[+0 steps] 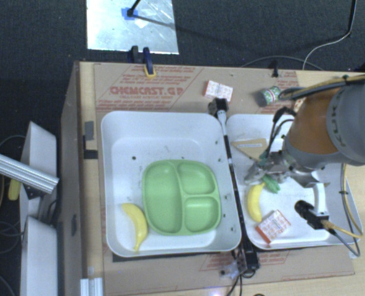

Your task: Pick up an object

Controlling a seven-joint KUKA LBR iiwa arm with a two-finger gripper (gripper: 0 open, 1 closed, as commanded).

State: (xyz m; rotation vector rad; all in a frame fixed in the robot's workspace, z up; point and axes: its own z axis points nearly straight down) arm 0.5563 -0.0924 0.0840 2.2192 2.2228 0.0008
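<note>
Two white bins sit side by side on the bench; the left bin holds a green divided plate and a yellow banana that lies at the plate's lower left edge, touching it or nearly so; the right bin holds a second banana, a small red and white packet near the front wall, a pale flat card toward the back, and a small green thing just beside the second banana's upper end. The arm reaches in from the right and its gripper is low over the right bin, just above the green thing and the top of the second banana; whether it is open or closed I cannot tell, because the wrist and the cables cover that part; nothing is seen to be held. By my judgement the step in hand is the approach and descent to a grasp, and the pick is not yet done. The next move calls for settling on one target, probably the green thing or the banana, since they are so close together; a poor descent could push one against the other.
</note>
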